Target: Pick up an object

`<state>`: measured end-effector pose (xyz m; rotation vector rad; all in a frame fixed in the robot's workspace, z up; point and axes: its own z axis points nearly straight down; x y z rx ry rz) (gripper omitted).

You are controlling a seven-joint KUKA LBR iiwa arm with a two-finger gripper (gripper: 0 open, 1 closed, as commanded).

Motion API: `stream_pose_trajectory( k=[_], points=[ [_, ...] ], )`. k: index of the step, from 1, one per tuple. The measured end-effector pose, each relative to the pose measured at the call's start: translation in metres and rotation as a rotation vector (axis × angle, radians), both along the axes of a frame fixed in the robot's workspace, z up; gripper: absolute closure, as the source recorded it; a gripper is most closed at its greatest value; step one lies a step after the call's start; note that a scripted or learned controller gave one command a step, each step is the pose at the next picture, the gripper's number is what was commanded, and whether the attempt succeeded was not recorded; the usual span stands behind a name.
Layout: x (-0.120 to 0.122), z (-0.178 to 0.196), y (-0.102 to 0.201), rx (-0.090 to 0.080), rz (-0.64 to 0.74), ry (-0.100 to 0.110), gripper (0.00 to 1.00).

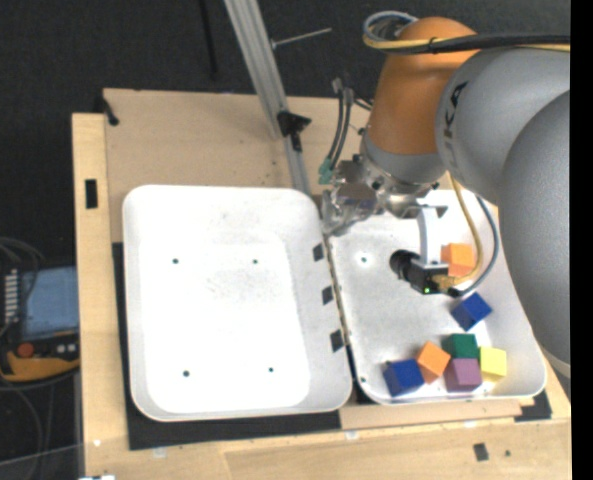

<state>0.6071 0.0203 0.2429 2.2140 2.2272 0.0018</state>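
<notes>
Gripper (pixel 354 206) hangs at the upper left corner of the right bin (pixel 376 298), finger state impossible to tell; nothing seen in its grasp; blocks lie apart, orange block (pixel 459 258) near the right wall, others clustered along the near edge; pick not yet made.

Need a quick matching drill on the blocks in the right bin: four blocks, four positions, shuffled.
Blocks:
1. yellow block
2. purple block
3. green block
4. orange block by the gripper

Positions:
A. directly behind the purple one
B. farthest right of the front cluster
C. apart from the cluster, toward the back of the right bin
D. between the yellow block and the front orange block

Pairs: 1-B, 2-D, 3-A, 4-C
</notes>
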Motion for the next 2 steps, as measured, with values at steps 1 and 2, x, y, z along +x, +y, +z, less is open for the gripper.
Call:
stream_pose_trajectory(
  k=[1, 2],
  points=[
    [0.0232, -0.0072, 0.0357, -0.001, -0.002, -0.001, 1.00],
    [0.0224, -0.0067, 0.0331, -0.004, -0.002, 0.001, 0.00]
  ],
)
